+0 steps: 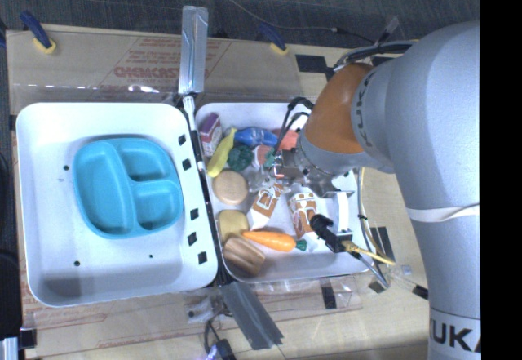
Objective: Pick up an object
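The arm (408, 130), grey with an orange band (336, 117), is reaching in from the right of the frame and hanging over the right bin (214, 115). Its fingers (281, 171) are sitting low among the toys at the middle of that bin; whether they are released or clenched cannot be told, as the wrist is covering them.

The right bin is holding a crowd of toy food. A carrot (272, 241), smooth and glossy orange with a small green tip, is lying in the lower part of the bin, its long axis running nearly level, green end pointing right. Just below it a brown bread roll (243, 255) is lying against the lower left corner. Above that are sitting a pale yellow rounded piece (232, 224) and a tan disc (231, 186). A yellow banana (222, 153) is lying near the bin's left wall, its long axis tilting from lower left to upper right. Beside it are lying a dark green lump (240, 157) and a blue piece (254, 137). Two orange-and-white printed packets (265, 202) are lying at the centre, just beside the fingers.

The left bin (49, 268), white, shallow and round-cornered, is holding a blue plastic tray (126, 185) with three compartments. Both bins are resting on the counter (98, 64).
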